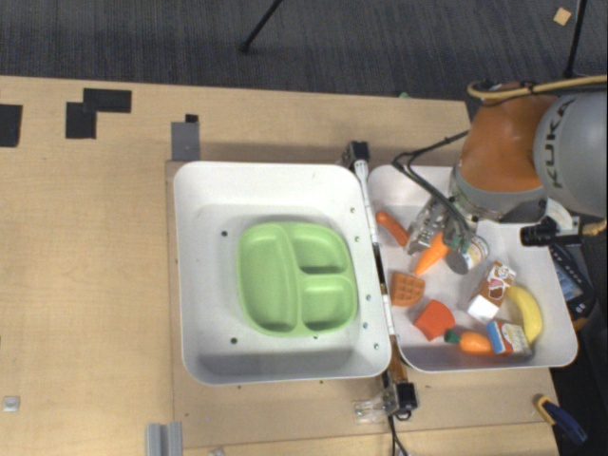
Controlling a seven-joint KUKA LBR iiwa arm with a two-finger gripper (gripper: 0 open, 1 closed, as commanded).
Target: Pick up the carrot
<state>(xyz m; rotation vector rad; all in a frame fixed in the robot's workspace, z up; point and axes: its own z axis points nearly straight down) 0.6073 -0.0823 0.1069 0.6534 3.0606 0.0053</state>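
Note:
An orange carrot (429, 256) hangs slanted in the right bin (560, 354), its thick end up between the fingers of my gripper (441, 238) and its tip pointing down-left. The gripper reaches in from the right, below the orange band of the arm, and is shut on the carrot's upper end. The arm's wrist hides the bin's back right part.
Close by in the right bin lie a red-orange sausage (390, 228), a waffle (407, 289), a red block (435, 319), a small orange vegetable with a green end (472, 342), a banana (527, 312) and small cartons (494, 290). A green divided plate (296, 275) sits in the left bin (204, 255).

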